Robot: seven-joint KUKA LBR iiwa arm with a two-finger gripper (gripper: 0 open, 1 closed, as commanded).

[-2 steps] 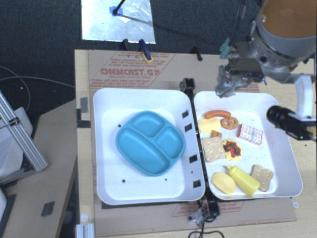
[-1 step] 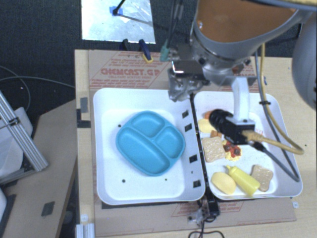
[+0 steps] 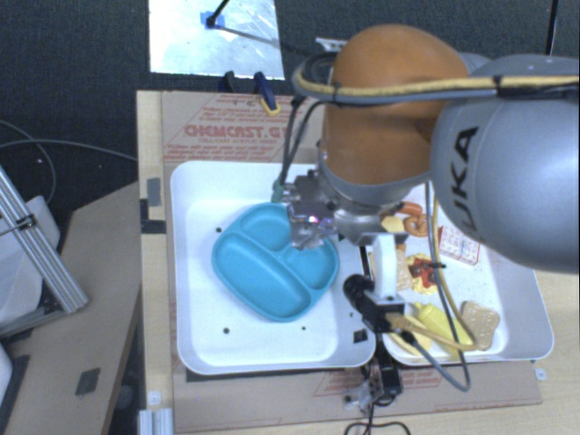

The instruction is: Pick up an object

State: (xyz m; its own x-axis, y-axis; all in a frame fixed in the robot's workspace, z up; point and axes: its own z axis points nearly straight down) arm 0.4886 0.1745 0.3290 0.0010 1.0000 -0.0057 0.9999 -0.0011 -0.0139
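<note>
Arm low over the left bin, wrist right above the blue plate.

The gripper [image 3: 311, 227] sits at the blue divided plate's [image 3: 263, 275] upper right rim in the left bin [image 3: 208, 333]; I cannot tell how the jaws stand. The grey arm [image 3: 507, 152] reads "KA", cut off. The cardboard [image 3: 227, 130] behind reads "CHEMCAST". The arm hides much of the right bin [image 3: 526, 333]; its yellow and tan bits are hard to name.
</note>
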